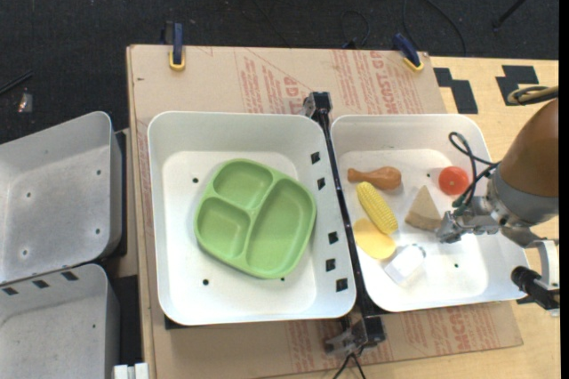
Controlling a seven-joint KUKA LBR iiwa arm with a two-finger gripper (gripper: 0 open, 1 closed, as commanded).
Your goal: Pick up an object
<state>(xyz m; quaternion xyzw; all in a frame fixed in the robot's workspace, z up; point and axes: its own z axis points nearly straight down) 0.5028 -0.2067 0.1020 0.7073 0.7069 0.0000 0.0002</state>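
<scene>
Approach underway: arm (533,164) low over the right bin (462,293), jaws beside the tan wedge (425,210), their state impossible to tell. Next, I'd say: centre over the wedge, then close.

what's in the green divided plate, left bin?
Nothing shows in the green divided plate: all three compartments look bare. It sits alone in the left bin. What lies beneath the plate is covered.

Divided plate (256,217) in left bin (169,190); corn (376,206), drumstick (375,178), tomato (453,180) in right bin (471,284).
</scene>
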